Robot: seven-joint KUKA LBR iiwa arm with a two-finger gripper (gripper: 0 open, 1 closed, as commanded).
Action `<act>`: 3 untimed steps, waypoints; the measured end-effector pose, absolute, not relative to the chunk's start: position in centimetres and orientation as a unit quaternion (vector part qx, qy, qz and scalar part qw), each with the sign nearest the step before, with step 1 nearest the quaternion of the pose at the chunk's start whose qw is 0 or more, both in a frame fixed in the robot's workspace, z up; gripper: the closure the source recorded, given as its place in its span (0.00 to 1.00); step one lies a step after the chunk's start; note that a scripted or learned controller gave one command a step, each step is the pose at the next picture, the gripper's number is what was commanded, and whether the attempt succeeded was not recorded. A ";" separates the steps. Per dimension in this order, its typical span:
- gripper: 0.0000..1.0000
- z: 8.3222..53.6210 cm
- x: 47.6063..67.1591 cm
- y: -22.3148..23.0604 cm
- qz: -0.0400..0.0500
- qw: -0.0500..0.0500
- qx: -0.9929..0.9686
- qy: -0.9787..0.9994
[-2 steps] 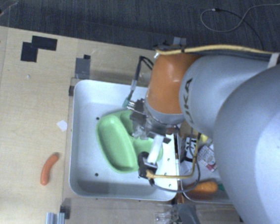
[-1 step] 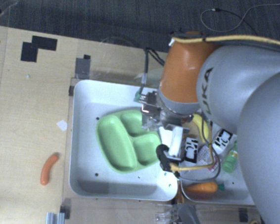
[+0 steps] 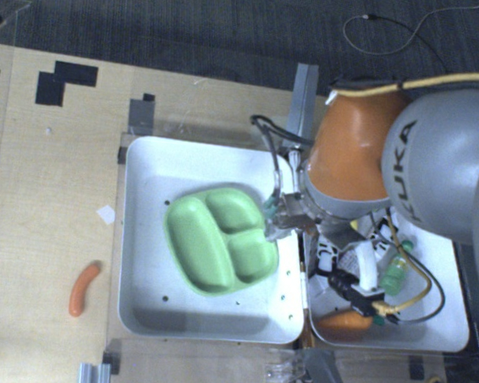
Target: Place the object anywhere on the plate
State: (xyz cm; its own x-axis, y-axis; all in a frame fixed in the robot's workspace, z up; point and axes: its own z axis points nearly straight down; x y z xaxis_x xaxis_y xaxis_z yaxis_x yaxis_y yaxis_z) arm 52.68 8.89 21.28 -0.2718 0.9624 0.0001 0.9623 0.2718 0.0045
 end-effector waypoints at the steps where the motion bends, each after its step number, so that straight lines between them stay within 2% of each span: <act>1: 1.00 26.8 48.8 17.1 0.003 0.002 0.622 0.783; 2: 1.00 21.6 48.8 14.2 0.002 0.001 0.584 0.812; 3: 1.00 21.9 48.8 11.1 0.002 0.002 0.557 0.831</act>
